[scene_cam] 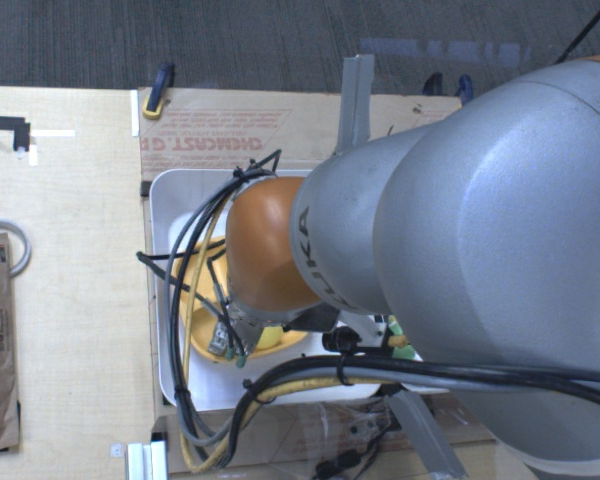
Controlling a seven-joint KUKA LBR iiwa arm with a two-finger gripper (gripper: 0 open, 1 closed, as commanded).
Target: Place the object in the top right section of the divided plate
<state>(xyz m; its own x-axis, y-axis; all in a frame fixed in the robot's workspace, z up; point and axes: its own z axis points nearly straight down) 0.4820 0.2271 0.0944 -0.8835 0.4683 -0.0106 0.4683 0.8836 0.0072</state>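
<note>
The jaws are hidden beneath the orange band [265, 243] of the grey arm [460, 228], so whether they are released, clenched or grasping anything cannot be told. Just below the band, at about six o'clock from it, a yellow divided plate [202, 336] is seen lying in a white bin [165, 268]; only its left rim and a strip of its lower edge are exposed. Which object is meant cannot be made out; small green and yellow pieces [398, 336] are glimpsed at four o'clock from the band. Black cables [195, 258] are looped over the bin at nine o'clock. The bin rests on a wooden surface [70, 218]. A misplaced drop is judged possible, since the plate's sections are covered, and the cables could snag the bin's rim.
</note>
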